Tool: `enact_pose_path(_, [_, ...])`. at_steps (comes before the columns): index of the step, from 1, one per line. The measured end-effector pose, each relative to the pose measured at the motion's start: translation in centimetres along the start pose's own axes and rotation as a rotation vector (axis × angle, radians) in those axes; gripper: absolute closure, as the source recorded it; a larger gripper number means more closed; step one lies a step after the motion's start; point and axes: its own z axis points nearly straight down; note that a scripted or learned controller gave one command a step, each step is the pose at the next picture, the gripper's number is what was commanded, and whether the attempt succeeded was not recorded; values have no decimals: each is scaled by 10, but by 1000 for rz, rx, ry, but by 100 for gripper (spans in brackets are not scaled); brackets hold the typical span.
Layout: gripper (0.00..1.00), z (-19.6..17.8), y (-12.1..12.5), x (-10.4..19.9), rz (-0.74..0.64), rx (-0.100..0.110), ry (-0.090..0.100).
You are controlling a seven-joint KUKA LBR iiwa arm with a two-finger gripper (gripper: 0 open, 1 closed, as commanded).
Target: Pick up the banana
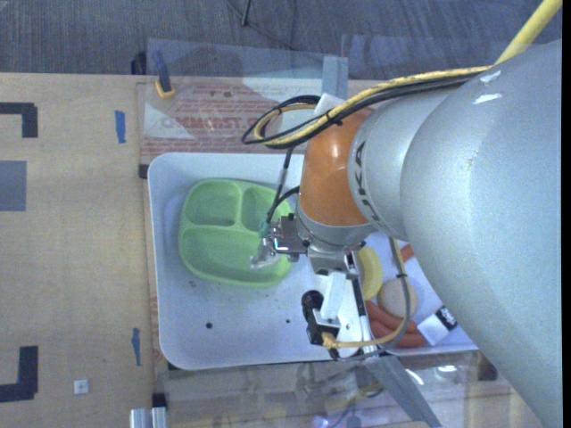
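— What do we see in the white bin (178, 328)?

— A smooth, glossy green divided plate (219, 230), rounded at the corners, on the left. The banana (371, 270), a curved yellow sliver, lies at the right, mostly hidden under the arm, beside what may be reddish sausages (393, 324).

— And the arm?

— Its grey, satin-finished bulk (464, 203) reaches in from the right, orange band bent down over the bin. The tool (268, 252) hangs at the plate's right edge; whether it is clenched or released we cannot tell.
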Motion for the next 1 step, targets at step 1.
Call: enact_pose_path(1, [0, 43, 39, 4, 38, -10, 4])
